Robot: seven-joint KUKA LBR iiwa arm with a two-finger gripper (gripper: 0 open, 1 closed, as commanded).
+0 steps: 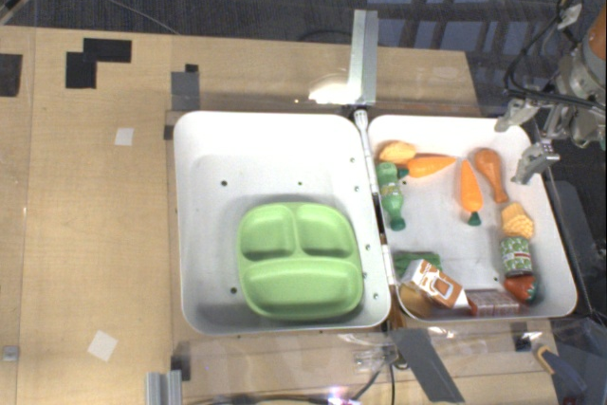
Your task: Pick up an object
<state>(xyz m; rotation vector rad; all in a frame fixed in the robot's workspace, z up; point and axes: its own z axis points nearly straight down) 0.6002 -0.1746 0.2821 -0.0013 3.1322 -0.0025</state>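
- The gripper [537,158] hangs at the far right corner of the right bin [567,294], just above its rim; its fingers look spread a little with nothing between them.
- Nearest to it lies a toy drumstick [490,172], just to its left and a touch nearer the camera — a small moulded plastic piece by the look of it, so light and stiff, probably slick. The narrow shank seems the better hold; the fat end would likely squirt out of a pinch.
- Just beyond the drumstick, further left, lies an orange carrot [469,190] on its long axis, and past that a second orange piece [429,166] beside a yellow lump [397,151] — all well apart from the gripper. The carrot tapers, so I'd judge a grip across its thick upper half to be safest.
- Below the gripper, along the bin's right wall, sit a waffle-like yellow piece [518,221] and a small labelled bottle [517,264] lying down; round and smooth, it may roll away when touched.
- A green bottle-like thing [389,194] lies against the dividing wall, and a small carton [436,285] in the near corner — both far off to the gripper's left.
- The left bin [204,147] holds a green divided plate [300,260] — wide and flat, a poor candidate for two fingers.
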